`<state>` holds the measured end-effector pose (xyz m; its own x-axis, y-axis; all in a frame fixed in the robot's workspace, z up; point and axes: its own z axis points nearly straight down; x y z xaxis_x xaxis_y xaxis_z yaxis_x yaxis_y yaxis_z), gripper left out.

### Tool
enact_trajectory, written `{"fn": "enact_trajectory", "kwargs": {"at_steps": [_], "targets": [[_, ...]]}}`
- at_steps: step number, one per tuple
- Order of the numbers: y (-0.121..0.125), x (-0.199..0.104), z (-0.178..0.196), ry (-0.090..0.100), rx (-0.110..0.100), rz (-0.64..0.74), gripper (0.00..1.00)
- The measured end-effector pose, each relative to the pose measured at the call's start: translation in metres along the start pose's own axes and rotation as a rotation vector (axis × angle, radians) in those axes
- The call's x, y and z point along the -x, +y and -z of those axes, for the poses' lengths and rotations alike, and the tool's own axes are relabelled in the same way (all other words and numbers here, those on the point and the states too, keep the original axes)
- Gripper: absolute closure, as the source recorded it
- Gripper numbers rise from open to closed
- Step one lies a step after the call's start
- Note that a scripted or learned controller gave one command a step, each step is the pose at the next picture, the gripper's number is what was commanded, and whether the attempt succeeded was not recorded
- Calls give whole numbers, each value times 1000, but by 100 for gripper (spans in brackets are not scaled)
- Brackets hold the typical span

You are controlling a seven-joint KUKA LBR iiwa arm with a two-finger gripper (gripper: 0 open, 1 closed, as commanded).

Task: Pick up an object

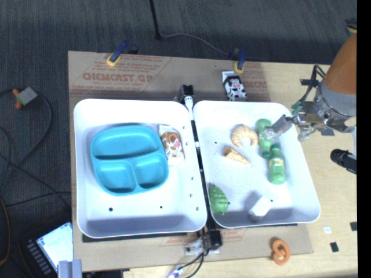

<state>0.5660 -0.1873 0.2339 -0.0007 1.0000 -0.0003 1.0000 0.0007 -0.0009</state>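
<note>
Small toy objects lie in the right shallow white bin [301, 172], and none of them is lifted. At the far side of this bin is a beige croissant-shaped piece [244, 135], and just near of it a pale orange cone-shaped piece [236, 155]. To the right of them a row of green plastic pieces runs from far to near: a round green piece [264, 125], a darker green piece [270, 150] and a yellow-green cylinder [277, 170]. At the near left corner is a green ribbed lump [218, 198], and near it, to the right, a white block [259, 206].

The two-finger gripper [282, 124] reaches in from the right, over the far right part of this bin. Its tip is just beside the round green piece; I cannot tell if they touch. I also cannot tell whether the gripper is open or closed.

The left white bin [84, 213] holds a blue divided plastic tray [128, 158], and a small brown and white packet [171, 145] lies beside the tray on its right. On the bench [336, 213], near of the right bin, lies an orange ring-shaped toy [280, 250].
</note>
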Motion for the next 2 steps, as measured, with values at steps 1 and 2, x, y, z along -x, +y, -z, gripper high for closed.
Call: {"fn": "enact_trajectory", "kwargs": {"at_steps": [1,2], "targets": [[3,-22,-132,1,3,0,0],[-8,-84,-146,-3,8,-1,0]]}}
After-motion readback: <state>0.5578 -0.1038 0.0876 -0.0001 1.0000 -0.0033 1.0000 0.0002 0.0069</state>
